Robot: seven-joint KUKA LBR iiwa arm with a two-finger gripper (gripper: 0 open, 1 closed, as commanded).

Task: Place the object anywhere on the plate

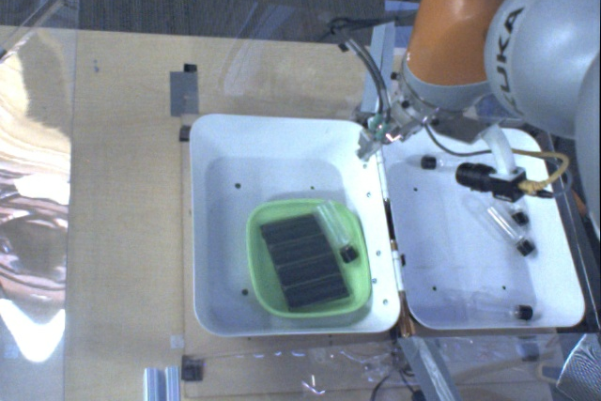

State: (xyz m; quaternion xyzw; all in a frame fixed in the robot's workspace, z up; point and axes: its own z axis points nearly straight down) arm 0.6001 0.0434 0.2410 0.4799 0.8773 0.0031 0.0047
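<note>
Camera view: capped vial [334,228] on green plate [258,244], well apart from the jaws, their state unclear.

Overhead slanted view of both bins [202,230]

Two shallow white bins sit side by side on one wooden bench [113,202]: a left bin [211,230] and a right bin [451,268]. The left bin holds one green plate [259,230]. On the plate lie one dark ridged block [302,261] and one clear tube with a black cap [336,230]. The right bin, beside the plate's bin, holds several small clear tubes [507,228] with black caps, about four. One grey-and-orange robot arm [488,23] reaches over the bins.
</note>
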